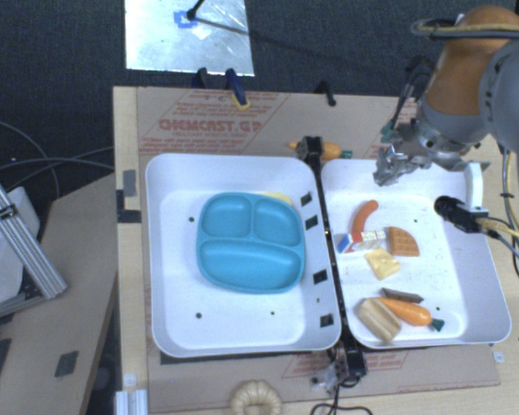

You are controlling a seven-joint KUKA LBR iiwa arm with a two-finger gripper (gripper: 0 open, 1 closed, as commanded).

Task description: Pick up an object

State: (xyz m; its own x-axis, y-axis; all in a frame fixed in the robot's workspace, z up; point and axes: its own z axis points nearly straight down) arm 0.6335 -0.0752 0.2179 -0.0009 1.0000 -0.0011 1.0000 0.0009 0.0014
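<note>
My gripper point(387, 173) hangs over the far left corner of the right bin point(476, 271), pointing down at bare bin floor. Nothing shows in its grasp. Below it in that bin lie toy foods: an orange-red sausage point(363, 216), a small white, red and blue packet point(353, 243), a brown toast slice point(403, 241) and a yellow cheese wedge point(381, 264). Nearer the front sit a carrot point(408, 310), a tan bread roll point(376, 319) and a thin brown piece point(401, 296). The sausage is the closest item to the gripper, about a hand's width nearer the front.
The left bin point(177, 309) holds a blue divided plate point(249, 241) with a yellow piece point(279, 197) peeking out behind it. A small yellow-orange object point(329, 151) lies behind the bins' divider. A pale ring point(255, 398) rests at the bench's front edge.
</note>
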